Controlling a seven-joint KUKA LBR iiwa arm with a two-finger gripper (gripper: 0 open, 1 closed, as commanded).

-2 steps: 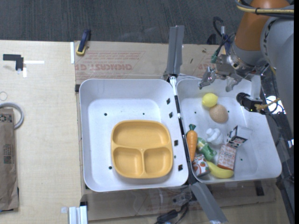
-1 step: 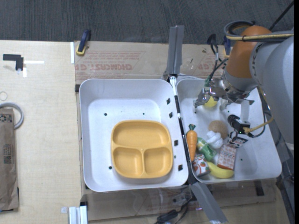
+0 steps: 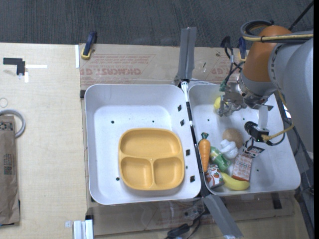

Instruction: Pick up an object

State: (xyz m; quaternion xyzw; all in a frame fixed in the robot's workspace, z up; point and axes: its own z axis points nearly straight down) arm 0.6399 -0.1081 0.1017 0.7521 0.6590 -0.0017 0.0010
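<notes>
Reaching down from the right, the gripper [image 3: 225, 105] is hanging at the far left of the right bin [image 3: 279, 183], right over a small yellow object [image 3: 218, 102] by the bin's back wall, though I cannot tell its state or whether it is gripping anything. Two white bins are sitting side by side. One yellow divided plate [image 3: 151, 159] is lying in the left bin [image 3: 99, 133], while one carrot [image 3: 204, 153], one banana [image 3: 233, 183] and one red-and-white packet [image 3: 242, 166] are clustering near the right bin's front.
</notes>
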